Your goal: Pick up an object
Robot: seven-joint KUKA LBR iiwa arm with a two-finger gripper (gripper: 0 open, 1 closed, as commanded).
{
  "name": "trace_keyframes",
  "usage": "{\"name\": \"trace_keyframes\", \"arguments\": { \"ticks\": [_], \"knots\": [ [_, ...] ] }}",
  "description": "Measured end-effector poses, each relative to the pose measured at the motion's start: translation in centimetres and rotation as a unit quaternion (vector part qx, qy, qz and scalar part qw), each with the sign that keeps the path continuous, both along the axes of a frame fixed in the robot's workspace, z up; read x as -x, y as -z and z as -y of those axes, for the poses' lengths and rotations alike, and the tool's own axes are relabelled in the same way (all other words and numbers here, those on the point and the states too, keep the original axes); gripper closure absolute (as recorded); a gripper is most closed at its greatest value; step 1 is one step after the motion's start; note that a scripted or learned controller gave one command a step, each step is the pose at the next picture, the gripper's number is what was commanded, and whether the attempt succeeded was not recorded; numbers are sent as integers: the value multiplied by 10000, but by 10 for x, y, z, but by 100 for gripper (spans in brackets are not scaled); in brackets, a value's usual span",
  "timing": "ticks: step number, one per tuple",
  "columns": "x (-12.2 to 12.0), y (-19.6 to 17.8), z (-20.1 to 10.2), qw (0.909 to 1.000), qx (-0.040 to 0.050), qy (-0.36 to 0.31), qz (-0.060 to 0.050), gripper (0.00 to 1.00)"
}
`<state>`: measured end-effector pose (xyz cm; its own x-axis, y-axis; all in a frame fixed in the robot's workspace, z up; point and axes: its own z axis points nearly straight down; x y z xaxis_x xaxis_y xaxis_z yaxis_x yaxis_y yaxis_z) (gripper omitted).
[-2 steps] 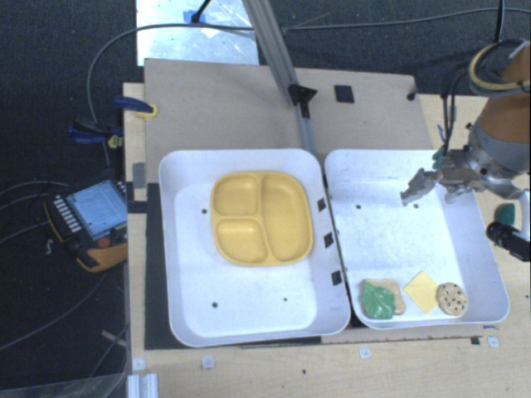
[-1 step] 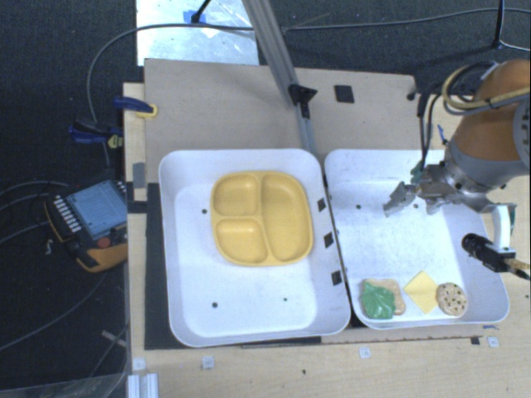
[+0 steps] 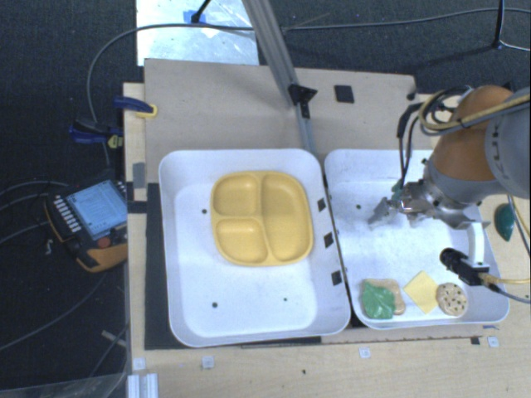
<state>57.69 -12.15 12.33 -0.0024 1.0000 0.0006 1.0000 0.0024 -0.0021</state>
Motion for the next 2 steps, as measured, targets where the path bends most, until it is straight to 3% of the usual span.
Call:
{"name": "trace_keyframes", "arguments": {
  "ticks": [1,2],
  "knots": [
    [-2,37,0,10000,5,7,34,0],
    [-4,24,2,10000,29,11,74,100]
  ]
}}
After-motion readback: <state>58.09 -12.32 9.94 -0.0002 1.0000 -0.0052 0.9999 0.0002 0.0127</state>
